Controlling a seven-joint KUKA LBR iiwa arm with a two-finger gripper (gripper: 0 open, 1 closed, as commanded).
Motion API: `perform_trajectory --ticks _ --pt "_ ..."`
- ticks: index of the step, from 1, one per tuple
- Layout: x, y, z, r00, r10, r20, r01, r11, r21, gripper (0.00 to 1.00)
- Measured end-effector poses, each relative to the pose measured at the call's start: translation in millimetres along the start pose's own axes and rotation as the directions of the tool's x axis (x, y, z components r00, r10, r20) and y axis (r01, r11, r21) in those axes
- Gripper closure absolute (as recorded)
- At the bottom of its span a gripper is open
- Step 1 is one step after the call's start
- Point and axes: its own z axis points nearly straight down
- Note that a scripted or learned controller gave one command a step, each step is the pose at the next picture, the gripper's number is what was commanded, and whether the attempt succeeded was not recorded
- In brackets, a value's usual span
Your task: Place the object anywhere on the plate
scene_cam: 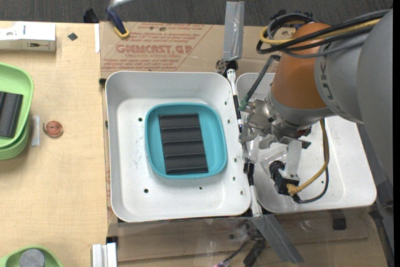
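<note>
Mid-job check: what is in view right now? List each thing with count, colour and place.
Left bin: one, white, centre of the view.
Right bin: one, white, beside the left bin, under the arm.
Plate: one, teal, inside the left bin.
Ribbed block: one, black, lying on the plate.
Cardboard sheet: one, brown, behind the left bin.
Green dish: green, on the bench at the left edge, holding a black item.
Small disc: one, reddish, beside the green dish.
Box: one, white, top left.
Arm: one, grey with orange band, over the right bin.
Gripper: one, above the right bin's left side.
</note>
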Motion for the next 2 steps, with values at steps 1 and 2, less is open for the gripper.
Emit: perform_trajectory --ticks 1,2 --pt "-0.3 0.1 -0.1 1.000 0.000 0.000 0.000 1.000 0.000 0.00" --pt "-50.2 38.6 0.3 1.000 0.023 0.000 -0.023 1.000 0.001 0.00"
